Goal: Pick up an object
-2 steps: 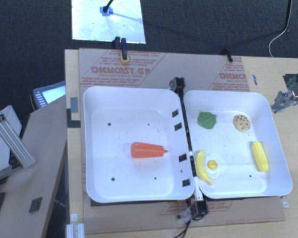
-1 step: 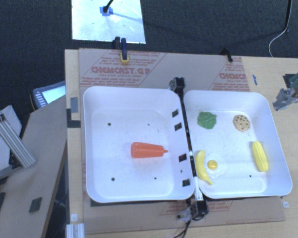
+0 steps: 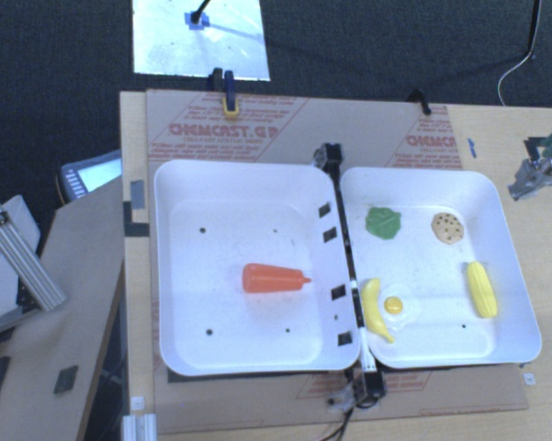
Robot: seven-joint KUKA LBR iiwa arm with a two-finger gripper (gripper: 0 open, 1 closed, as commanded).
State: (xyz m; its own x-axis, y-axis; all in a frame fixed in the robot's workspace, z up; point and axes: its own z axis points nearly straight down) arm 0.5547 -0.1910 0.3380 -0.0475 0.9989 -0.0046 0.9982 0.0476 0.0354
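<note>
Fingers [image 3: 533,177] at right edge, off right bin [image 3: 510,246], over worktop [image 3: 133,136]; spread impossible to judge. Left bin [image 3: 179,209]: one orange carrot [image 3: 274,278]. Right bin: one green leaf [image 3: 383,222], one cookie [image 3: 448,228], one corn cob [image 3: 481,289], one banana [image 3: 375,310], one fried egg [image 3: 395,306] touching banana.

Lighting and image quality: bright, even overhead light; soft, low-resolution picture.

The two white bins [image 3: 257,184] are close to overexposed, their walls losing detail. The metal plate [image 3: 199,26] at the top shows pale glare. Shadows are faint and short, as beneath the orange carrot [image 3: 274,278]. Dark floor lies underexposed. Lettering on the cardboard sheet [image 3: 257,122] reads blurred; fine edges are grainy throughout.
</note>
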